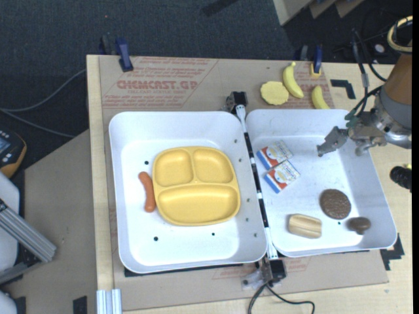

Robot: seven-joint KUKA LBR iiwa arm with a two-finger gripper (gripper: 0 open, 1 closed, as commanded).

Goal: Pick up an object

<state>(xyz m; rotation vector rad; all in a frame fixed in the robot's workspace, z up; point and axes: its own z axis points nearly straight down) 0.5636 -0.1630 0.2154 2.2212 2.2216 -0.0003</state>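
Note:
The right bin (308, 124) holds two red, white and blue packets (277, 165), a round brown cookie (336, 203), a tan bread roll (305, 226) and a small brown lump (358, 225). My gripper (344, 147) hangs over the bin's far right part, above and to the right of the packets. Its two fingers are spread open with nothing between them. The cookie lies below it in the view, apart from it.
The left bin (131, 136) holds a yellow divided plate (195, 185) with a red sausage (148, 191) beside it. Behind the right bin, on the bench, lie two bananas (293, 80) and a yellow disc (275, 93). Cables hang at the far right.

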